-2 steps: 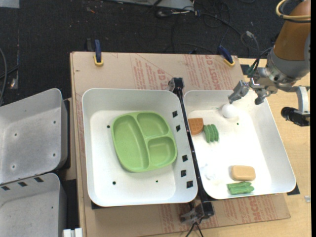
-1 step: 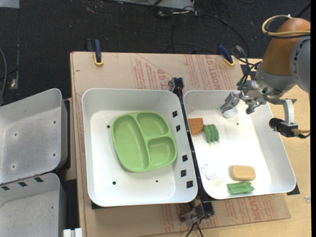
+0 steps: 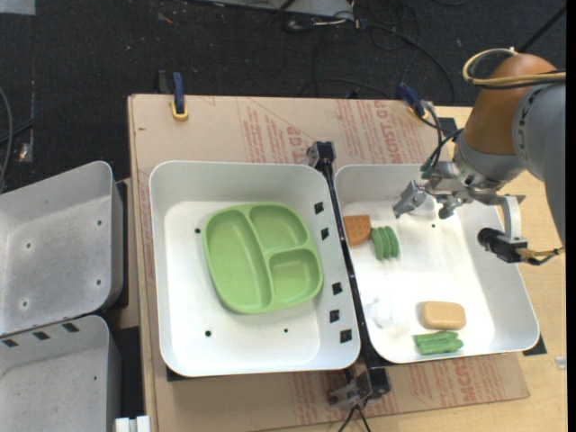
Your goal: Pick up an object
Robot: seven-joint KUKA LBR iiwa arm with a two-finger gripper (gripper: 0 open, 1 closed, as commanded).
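Observation:
My gripper (image 3: 425, 206) hangs over the far part of the right bin (image 3: 504, 286), its fingers spread open and nothing between them. Down and to its left lie a green ridged piece (image 3: 386, 242) and an orange-brown wafer (image 3: 357, 229), side by side near the bin's left wall. Toward the front of the bin rest a tan block (image 3: 442, 315) and, just in front of it, a green pod-like piece (image 3: 438, 343). A small pale object (image 3: 382, 314) sits left of the tan block.
The left bin (image 3: 180, 331) holds a green divided plate (image 3: 263, 257). A black divider with clips (image 3: 340, 259) runs between the bins. The arm's grey and orange wrist (image 3: 504, 124) leans in from the right. Cardboard lies under both bins.

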